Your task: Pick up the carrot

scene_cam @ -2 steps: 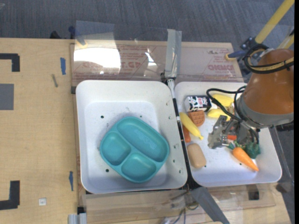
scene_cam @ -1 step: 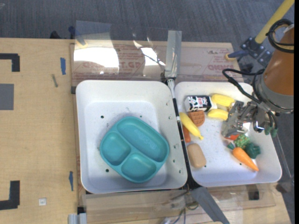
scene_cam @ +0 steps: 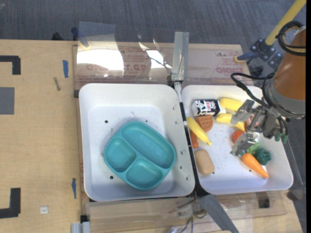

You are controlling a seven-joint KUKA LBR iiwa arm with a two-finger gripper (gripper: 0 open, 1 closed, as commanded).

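The carrot (scene_cam: 254, 164) lies in the right bin (scene_cam: 233, 181) near its front right corner, orange, with its green top (scene_cam: 263, 155) pointing back toward the arm. My gripper (scene_cam: 241, 129) hangs just behind and to the left of the carrot. It is open, one finger (scene_cam: 243, 110) toward the back and the other finger (scene_cam: 241, 146) close to the carrot's leafy end. A small orange and red piece (scene_cam: 237, 131) shows in the gap under the gripper, lying in the bin. Nothing is held.
The right bin also holds a banana (scene_cam: 199, 131), a yellow piece (scene_cam: 230, 104), a black and white carton (scene_cam: 205, 106), a brown waffle-like piece (scene_cam: 207, 123) and a tan bread roll (scene_cam: 204, 161). A teal divided plate (scene_cam: 140, 154) sits in the left bin (scene_cam: 97, 110).
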